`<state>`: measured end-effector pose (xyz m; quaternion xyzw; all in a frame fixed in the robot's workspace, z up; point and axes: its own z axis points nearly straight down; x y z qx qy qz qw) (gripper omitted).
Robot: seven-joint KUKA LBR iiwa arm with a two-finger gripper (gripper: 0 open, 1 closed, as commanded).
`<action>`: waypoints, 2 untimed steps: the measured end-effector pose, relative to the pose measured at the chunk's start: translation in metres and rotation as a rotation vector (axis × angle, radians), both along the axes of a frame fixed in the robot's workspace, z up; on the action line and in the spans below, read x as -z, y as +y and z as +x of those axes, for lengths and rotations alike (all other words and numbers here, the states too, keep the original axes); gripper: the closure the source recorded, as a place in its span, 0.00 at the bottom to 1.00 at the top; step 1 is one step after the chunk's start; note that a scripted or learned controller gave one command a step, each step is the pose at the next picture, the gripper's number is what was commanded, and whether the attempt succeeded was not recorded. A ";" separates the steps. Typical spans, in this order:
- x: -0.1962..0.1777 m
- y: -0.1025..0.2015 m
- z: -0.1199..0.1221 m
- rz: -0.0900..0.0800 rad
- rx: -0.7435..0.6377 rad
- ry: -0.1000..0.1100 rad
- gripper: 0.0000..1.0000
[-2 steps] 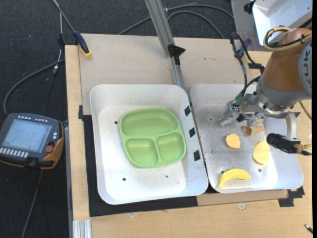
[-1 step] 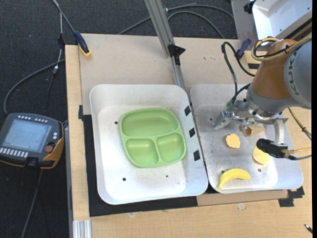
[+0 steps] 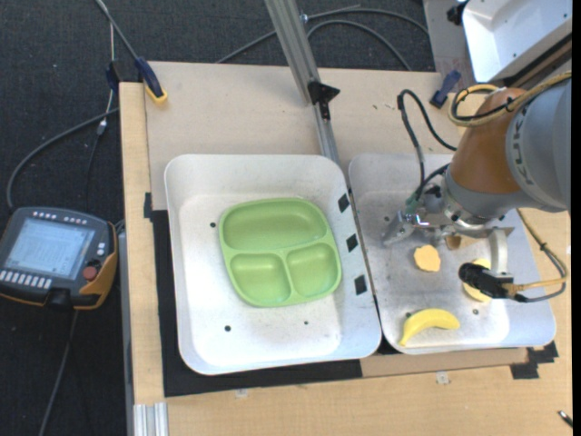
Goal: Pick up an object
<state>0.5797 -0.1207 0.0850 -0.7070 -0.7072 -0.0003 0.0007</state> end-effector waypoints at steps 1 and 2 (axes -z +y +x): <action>-0.014 -0.001 0.002 -0.004 0.001 -0.007 1.00; -0.071 -0.008 0.011 -0.003 -0.001 -0.008 1.00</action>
